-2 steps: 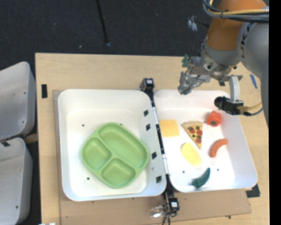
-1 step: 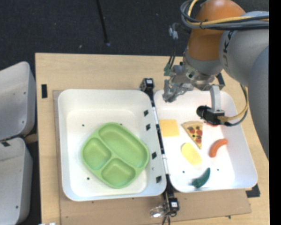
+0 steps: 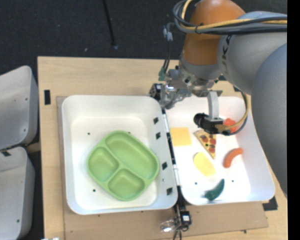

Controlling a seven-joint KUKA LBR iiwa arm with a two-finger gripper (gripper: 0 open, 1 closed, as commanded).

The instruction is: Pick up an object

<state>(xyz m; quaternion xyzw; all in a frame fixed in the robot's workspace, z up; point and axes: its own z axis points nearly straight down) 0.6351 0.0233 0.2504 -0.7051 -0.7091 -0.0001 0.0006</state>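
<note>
My gripper (image 3: 168, 93) hangs over the far end of the ridge between the two bins, below the orange wrist band. In the right bin (image 3: 257, 179) lie a yellow square slice (image 3: 180, 136), a pizza wedge (image 3: 207, 142), a pale yellow oval piece (image 3: 204, 164), an orange-red sausage (image 3: 232, 156) and a dark green curved piece (image 3: 215, 190). A small orange-red thing (image 3: 230, 122) sits partly hidden near the wrist cable. All of these lie nearer the camera than the gripper, and none touches it.
A green divided plate (image 3: 122, 165) lies in the left bin (image 3: 70, 134). The arm's grey body covers the right bin's far right corner. The wooden bench (image 3: 50, 79) surrounds both bins.
</note>
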